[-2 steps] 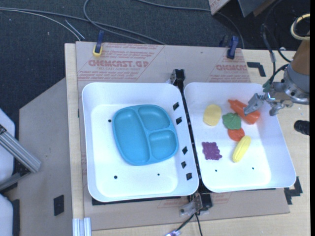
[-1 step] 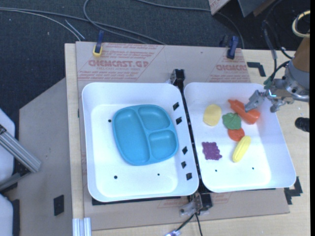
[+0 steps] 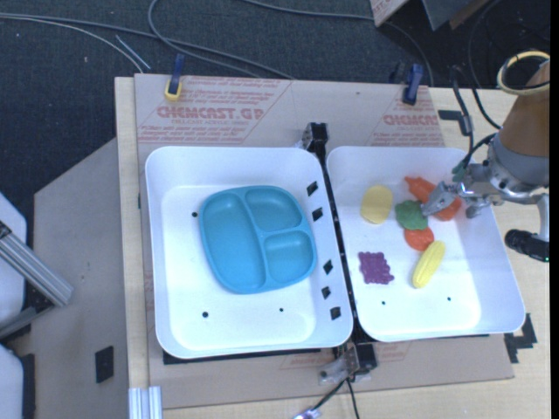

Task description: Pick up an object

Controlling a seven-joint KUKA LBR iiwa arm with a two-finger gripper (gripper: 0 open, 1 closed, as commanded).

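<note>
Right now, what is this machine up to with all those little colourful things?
A robot arm reaches into the right bin, its tool low over a cluster of toy foods: an orange piece, a green one and a red one. A yellow corn, a purple bunch and a yellow piece lie nearby. The left bin holds a blue tray.

- Blue divided plate (image 3: 258, 236) in the white left bin (image 3: 166, 182)
- White right bin (image 3: 489, 304) holds a pale yellow piece (image 3: 377, 204); a purple cluster (image 3: 376, 267); a bright yellow corn-like piece (image 3: 428, 263); green (image 3: 409, 214) and orange-red (image 3: 420, 237) pieces
- Orange band (image 3: 529, 125) on the arm, upper right of the frame
</note>
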